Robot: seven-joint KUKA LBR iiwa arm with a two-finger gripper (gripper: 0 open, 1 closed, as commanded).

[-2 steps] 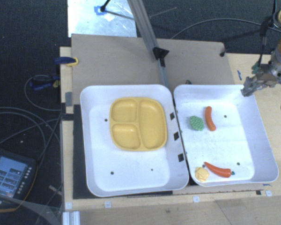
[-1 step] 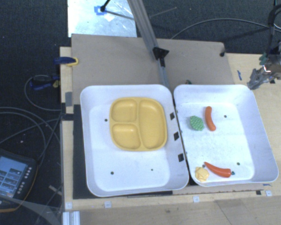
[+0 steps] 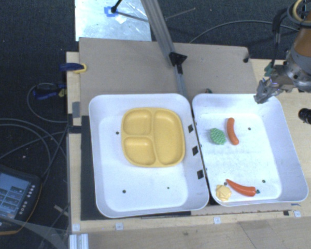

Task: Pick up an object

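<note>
The right white bin holds a small green lump, a short orange-red sausage just right of it, a longer red sausage near the front wall, and a small yellow piece at the front left corner. My gripper hangs over the bin's far right corner, well behind and to the right of the sausage and the green lump. Nothing shows between its tips.
The left white bin bears a yellow three-compartment plate. A slanted metal pole ends at a black clamp behind the bins. Cables and a pendant lie on the floor to the left.
</note>
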